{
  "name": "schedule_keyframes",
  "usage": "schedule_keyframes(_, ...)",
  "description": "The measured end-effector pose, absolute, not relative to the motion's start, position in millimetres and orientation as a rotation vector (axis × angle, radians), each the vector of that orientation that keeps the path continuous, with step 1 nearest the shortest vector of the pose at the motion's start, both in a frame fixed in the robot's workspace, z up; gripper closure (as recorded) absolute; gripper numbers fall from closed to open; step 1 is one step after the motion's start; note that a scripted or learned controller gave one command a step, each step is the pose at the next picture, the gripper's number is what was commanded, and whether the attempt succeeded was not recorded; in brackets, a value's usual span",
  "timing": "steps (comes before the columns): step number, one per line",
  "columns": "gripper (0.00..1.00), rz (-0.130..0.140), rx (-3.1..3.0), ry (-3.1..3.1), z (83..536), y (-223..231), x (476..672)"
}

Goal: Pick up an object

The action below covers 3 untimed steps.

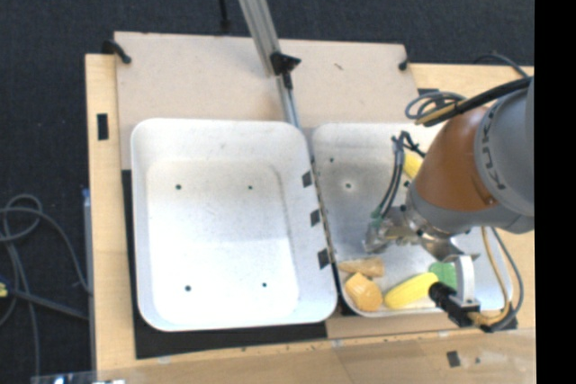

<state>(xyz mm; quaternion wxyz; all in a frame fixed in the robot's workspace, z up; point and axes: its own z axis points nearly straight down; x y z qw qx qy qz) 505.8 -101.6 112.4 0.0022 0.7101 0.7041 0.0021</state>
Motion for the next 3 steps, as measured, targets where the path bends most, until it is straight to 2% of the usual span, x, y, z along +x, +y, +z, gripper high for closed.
schedule_keyframes(1, 1.0, 0.007, 2.213, 2.22, 173, -103, 516.0)
schedule_keyframes(3, 1.0, 0.008, 2.211, 2.221, 271, -106, 520.8)
